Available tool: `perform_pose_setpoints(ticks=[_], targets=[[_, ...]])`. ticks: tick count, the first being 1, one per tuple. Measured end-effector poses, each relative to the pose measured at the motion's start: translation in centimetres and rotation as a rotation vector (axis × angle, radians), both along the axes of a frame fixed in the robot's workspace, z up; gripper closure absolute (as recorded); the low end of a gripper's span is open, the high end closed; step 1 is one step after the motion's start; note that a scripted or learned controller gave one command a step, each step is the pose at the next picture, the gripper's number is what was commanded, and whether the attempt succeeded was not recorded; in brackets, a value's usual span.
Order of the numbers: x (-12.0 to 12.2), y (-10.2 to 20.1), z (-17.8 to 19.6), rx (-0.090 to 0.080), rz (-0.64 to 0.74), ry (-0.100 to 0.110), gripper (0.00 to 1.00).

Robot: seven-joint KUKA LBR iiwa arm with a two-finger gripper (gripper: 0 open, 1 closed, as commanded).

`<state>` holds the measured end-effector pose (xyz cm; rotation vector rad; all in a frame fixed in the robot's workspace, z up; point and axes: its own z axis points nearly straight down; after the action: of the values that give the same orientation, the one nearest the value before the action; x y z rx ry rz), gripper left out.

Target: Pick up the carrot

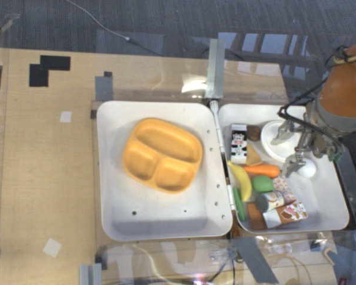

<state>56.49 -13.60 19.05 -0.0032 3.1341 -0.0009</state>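
Wooden bench [41, 177] carries two white bins side by side. Left bin [160, 218] holds a yellow divided tray [162, 154]. Right bin [335, 209] holds a cluster of items along its left half: a small carton [238, 143], a banana [243, 181], a green piece [262, 184], a can [267, 202] and a small box [285, 214] (labels too small to read).

Carrot [262, 171] lies roughly level across the right bin's middle, just right of the banana and just above the green piece.

Arm [344, 97] enters from the right. Gripper [288, 150] hangs over a white dish [277, 150] in the bin's upper part, its two fingers [295, 164] spread apart with nothing between them. The carrot lies just beside and below-left of the nearer fingertip, apart from it.
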Motion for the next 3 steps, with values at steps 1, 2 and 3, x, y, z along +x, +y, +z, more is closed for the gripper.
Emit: perform_pose_setpoints(ticks=[1,2,3], targets=[[1.1,1.6,-9.0,-0.001,-0.071,-0.010,0.00],[0.9,4.5,-9.7,-0.001,-0.023,-0.017,0.00],[1.3,4.5,-9.7,-0.003,0.024,-0.017,0.00]])
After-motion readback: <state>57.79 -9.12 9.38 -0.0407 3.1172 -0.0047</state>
